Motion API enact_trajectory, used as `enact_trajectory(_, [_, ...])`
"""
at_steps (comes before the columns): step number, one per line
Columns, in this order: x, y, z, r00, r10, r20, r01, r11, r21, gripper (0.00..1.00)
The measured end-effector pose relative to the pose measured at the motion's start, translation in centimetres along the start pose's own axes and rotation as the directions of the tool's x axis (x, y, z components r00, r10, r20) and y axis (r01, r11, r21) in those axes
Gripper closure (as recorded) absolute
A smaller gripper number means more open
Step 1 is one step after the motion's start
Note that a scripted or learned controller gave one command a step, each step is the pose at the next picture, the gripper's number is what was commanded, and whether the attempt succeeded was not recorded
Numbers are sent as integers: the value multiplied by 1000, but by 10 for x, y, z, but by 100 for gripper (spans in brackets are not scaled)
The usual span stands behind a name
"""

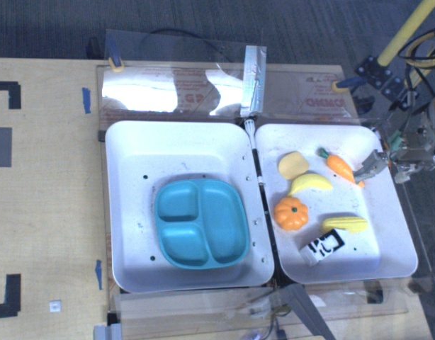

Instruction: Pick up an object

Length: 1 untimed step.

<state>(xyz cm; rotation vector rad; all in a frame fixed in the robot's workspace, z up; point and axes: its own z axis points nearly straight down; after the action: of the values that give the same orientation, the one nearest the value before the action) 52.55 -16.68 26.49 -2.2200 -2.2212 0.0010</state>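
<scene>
Wooden benchtop (47,190) is lying under two white bins, and you are looking down on them at a slant. Your gripper (370,165) is hanging at the right bin's (387,261) right edge, and whether it is wide or narrow you cannot tell. A toy carrot (338,166) is lying just beside its tip, with nothing visibly clamped. Nearby are sitting a yellow lump (293,164), a banana (310,183), a small pumpkin (291,214), a corn cob (346,224) and a black-and-white tag (323,246), its print unreadable. A blue divided tray (201,222) is resting in the left bin (132,154).
</scene>
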Motion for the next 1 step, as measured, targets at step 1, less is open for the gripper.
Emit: enact_trajectory(1, [-35,36,131,999,-35,-3,35,999,8,0])
